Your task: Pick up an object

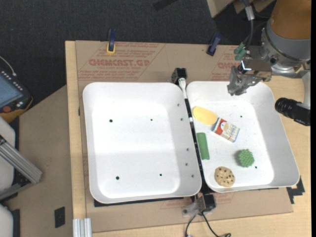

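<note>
Jaws hang at the upper right, their spread impossible to tell, over the right bin's far edge, so the approach seems underway, with the yellow piece below-left likeliest.

End effector above right bin's far edge

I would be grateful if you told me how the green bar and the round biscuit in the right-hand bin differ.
The long flat green bar is a plain solid green, while the round tan biscuit is speckled with dark spots. The green bar is narrow and runs alongside the inner wall of the right white bin; the biscuit is a disc lying nearer the front edge. Both lie flat on the bin floor, apart from each other and away from the gripper.
</note>
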